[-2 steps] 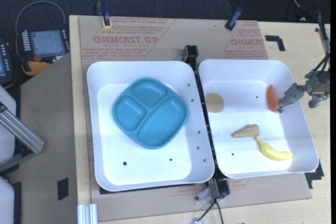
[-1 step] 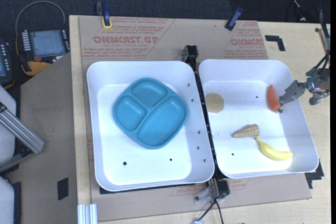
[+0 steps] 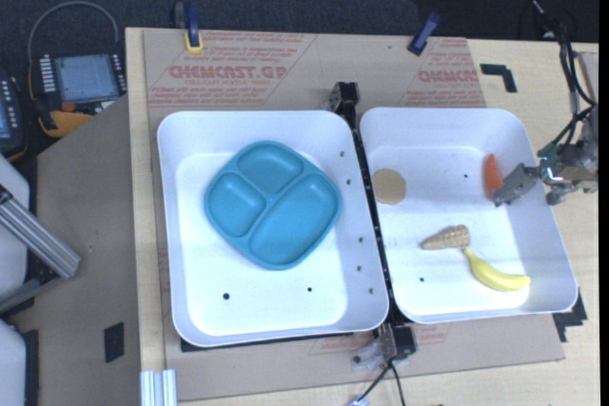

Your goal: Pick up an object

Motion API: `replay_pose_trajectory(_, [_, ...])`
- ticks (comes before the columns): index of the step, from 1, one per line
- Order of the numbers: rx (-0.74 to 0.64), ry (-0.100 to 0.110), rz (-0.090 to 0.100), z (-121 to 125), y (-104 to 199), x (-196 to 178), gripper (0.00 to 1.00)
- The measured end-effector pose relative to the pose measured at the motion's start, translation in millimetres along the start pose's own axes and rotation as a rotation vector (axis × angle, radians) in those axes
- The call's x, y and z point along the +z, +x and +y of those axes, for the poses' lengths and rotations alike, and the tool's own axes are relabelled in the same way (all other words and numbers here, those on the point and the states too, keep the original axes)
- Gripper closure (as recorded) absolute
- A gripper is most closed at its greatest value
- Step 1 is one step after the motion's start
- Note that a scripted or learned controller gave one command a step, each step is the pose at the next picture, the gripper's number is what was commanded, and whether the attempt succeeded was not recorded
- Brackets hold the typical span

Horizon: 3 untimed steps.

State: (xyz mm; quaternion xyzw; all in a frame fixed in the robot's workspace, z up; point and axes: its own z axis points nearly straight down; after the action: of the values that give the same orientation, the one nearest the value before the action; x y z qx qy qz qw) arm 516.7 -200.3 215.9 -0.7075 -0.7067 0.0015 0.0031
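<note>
The right bin (image 3: 533,298) holds a round tan cookie (image 3: 388,186), a tan ice-cream cone (image 3: 446,238) lying on its side, a yellow banana (image 3: 495,272) near the front right corner, and a small red-orange piece (image 3: 491,172) by the right wall. My gripper (image 3: 520,184) reaches in low over the bin's right rim, its dark tip just to the right of the red-orange piece. I see nothing held in it. The tip is small and dark against the rim.
The left bin (image 3: 190,299) carries a blue divided plate (image 3: 273,203) in its middle. A black clamp (image 3: 344,96) sits between the bins at the back, another (image 3: 392,343) at the front. Cables (image 3: 577,81) hang at the far right.
</note>
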Motion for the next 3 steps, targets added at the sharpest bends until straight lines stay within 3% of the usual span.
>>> replay_pose_trajectory(2, [-0.002, 0.000, 0.001, 13.0, 11.6, 99.9, 0.00])
replay_pose_trajectory(3, [-0.001, -0.008, -0.003, 14.4, 10.5, 86.1, 1.00])
